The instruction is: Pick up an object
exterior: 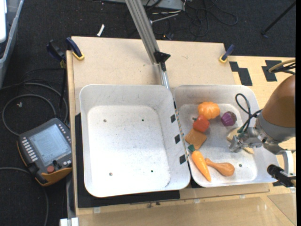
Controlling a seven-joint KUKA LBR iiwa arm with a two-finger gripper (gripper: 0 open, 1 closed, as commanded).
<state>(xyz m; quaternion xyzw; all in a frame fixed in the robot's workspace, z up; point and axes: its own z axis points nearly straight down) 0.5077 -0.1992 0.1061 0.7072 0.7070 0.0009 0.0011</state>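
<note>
plywood bench point(141, 65) bears bins; black carpet point(37, 22) around.

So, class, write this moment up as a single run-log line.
arm: reaching in over right bin | pincer: low by right wall | contents: orange, tomato, carrot, purple item | held: unclear
</note>
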